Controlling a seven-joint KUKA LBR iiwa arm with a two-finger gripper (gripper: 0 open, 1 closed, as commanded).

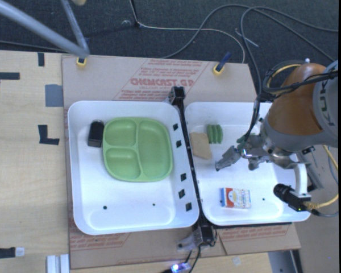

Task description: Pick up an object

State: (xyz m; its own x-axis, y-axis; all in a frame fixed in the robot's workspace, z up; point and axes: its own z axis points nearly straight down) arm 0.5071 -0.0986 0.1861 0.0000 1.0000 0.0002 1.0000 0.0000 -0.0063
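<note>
Right bin (261,111) | arm reaches leftward, low | end effector (227,161) – grip state unclear – near tan block (200,145)

Bare right bin (256,209) floor lies between tan block (200,145) and small carton (235,198).

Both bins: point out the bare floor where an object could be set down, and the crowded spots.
Left bin: a wide bare strip along the near wall, below the green divided plate; the black block crowds the plate's left edge.
Right bin: bare floor between the tan block and the small box. The far part is crowded by the green ridged piece and the hand.
</note>
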